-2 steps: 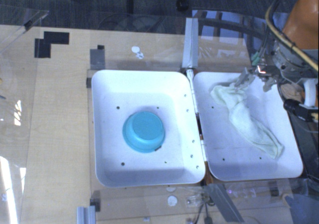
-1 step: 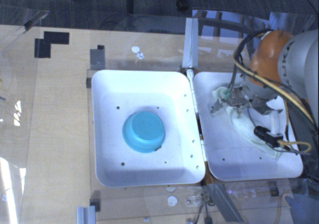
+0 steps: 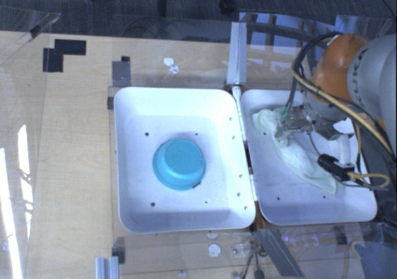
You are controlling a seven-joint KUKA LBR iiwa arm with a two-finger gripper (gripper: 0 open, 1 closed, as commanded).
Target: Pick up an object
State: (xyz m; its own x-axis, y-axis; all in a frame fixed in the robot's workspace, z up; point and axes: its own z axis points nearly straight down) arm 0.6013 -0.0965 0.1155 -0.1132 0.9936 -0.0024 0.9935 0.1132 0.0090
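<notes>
A blue bowl (image 3: 179,163) sits upside down in the middle of the left white bin (image 3: 142,209). A crumpled pale green-white cloth (image 3: 298,155) lies across the right bin (image 3: 310,209), from its upper left towards its lower right. My gripper (image 3: 290,128) is low over the upper part of the cloth, right at its folds. The grey wrist with the orange band (image 3: 332,70) reaches in from the right and covers the bin's far right part.
Black cables loop around the wrist, and a black connector (image 3: 330,166) hangs over the cloth's lower end. A metal divider post (image 3: 237,54) stands between the bins at the back. Wooden bench surface lies to the left.
</notes>
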